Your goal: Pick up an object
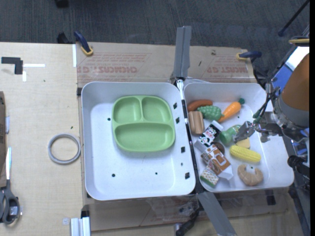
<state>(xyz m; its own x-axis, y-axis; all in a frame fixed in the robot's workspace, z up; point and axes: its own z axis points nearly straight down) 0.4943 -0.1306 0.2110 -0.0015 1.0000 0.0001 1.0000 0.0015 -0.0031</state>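
Observation:
The right bin (pixel 275 181) holds several toy foods: a red sausage (pixel 199 103), a green broccoli (pixel 210 112), a carrot (pixel 230 110), a brown loaf (pixel 196 122), a cow-print carton (pixel 210 135), a printed snack box (pixel 216 159), a corn cob (pixel 245 154) and a bagel (pixel 250 175). My gripper (pixel 245 131) is low in this bin, reaching in from the right. It sits just above the corn cob and beside a green item (pixel 230 132). The arm's orange band (pixel 300 85) is at the right edge.
The left bin (pixel 93 181) holds a green divided plate (pixel 143 122). On the bench to the left lie a tape ring (pixel 64 148) and scissors (pixel 10 204). Blue clamps (pixel 83 43) (pixel 248 56) hold cardboard behind the bins.

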